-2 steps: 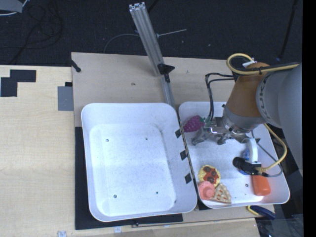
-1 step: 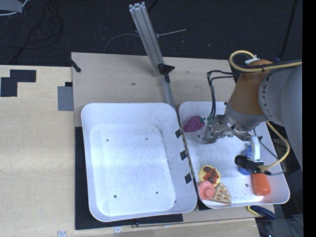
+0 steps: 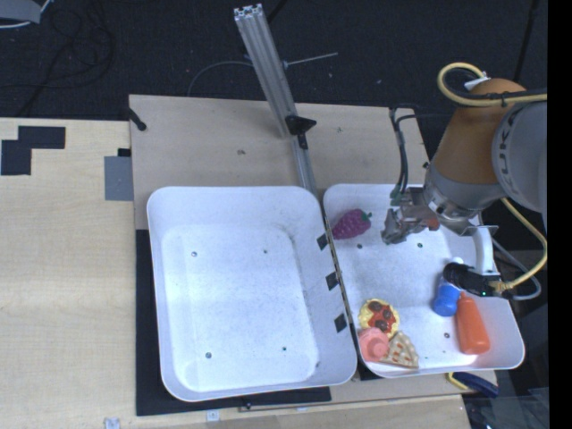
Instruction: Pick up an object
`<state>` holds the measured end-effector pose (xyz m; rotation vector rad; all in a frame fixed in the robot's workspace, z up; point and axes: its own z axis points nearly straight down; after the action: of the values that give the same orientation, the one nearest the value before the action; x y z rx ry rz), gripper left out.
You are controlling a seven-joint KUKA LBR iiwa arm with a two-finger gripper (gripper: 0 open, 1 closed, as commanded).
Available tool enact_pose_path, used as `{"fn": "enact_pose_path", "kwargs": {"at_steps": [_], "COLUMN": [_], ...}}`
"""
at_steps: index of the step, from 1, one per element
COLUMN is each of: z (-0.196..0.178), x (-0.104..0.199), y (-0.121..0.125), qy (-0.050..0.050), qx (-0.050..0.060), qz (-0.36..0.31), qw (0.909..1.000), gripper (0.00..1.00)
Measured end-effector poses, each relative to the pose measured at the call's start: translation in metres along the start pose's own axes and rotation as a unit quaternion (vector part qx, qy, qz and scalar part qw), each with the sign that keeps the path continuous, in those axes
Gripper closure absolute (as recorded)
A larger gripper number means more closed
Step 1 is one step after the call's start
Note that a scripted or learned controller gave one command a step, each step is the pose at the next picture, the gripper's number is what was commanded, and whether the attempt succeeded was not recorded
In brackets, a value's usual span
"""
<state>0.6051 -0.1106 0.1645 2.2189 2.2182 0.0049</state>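
A: Camera view, quick pass. Gripper (image 3: 394, 231) sits in the right bin (image 3: 500, 351), far end. Fingers?

B: Can't tell whether they're spread or closed, too small and dark. Nothing visible between them, so I'm not calling a hold.

A: Candidate object?

B: Purple grape bunch toy (image 3: 350, 223), just beside the fingers on the side toward the left bin (image 3: 179, 239), not touching as far as I can see. Well apart from the fingers at the near end: pizza slice toy (image 3: 402, 351), a red-and-yellow round toy (image 3: 379, 315), a pink piece (image 3: 373, 344). Orange bottle (image 3: 472, 325) and blue cap (image 3: 445, 300) sit nearer the arm's side.

A: How to do it well?

B: My guess: shift toward the grapes, centre over them, then lower and close. The lumpy shape could roll off.

A: Arm pose?

B: Reaches in from the right, orange band (image 3: 469, 146) above the wrist, wrist angled down over the bin floor.
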Motion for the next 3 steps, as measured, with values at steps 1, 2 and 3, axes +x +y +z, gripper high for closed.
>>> {"fn": "enact_pose_path", "kwargs": {"at_steps": [1,2,3], "z": [-0.045,-0.089,-0.094], "x": [0.007,0.006,0.054], "y": [0.001,0.002,0.003], "qy": [0.0,0.0,0.001], "qx": [0.001,0.001,0.003], "qz": [0.0,0.0,-0.002], "qw": [1.0,1.0,1.0], "gripper": [1.0,1.0,1.0]}}
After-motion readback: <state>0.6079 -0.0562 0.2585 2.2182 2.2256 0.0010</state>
